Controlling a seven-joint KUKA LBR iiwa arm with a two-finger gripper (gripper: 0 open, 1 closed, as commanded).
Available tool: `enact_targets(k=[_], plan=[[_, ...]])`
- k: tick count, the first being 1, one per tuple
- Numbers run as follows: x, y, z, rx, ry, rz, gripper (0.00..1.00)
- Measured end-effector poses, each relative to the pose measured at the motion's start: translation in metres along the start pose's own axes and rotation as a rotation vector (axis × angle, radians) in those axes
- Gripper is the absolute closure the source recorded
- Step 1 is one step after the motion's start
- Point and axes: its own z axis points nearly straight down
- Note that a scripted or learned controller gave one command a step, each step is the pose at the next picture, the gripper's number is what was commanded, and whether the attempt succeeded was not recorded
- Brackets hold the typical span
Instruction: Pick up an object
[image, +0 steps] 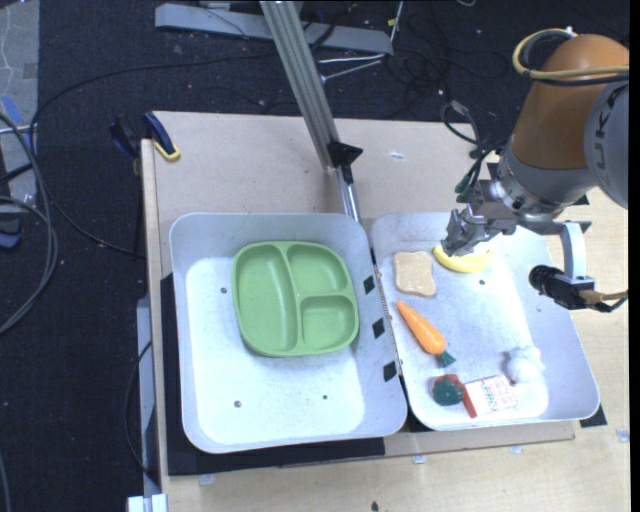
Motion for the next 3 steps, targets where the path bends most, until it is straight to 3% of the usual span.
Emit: enact_targets(k=[3], plan=[[0.153,0.03,0.003,0.001,-0.001,0.0,1.0]])
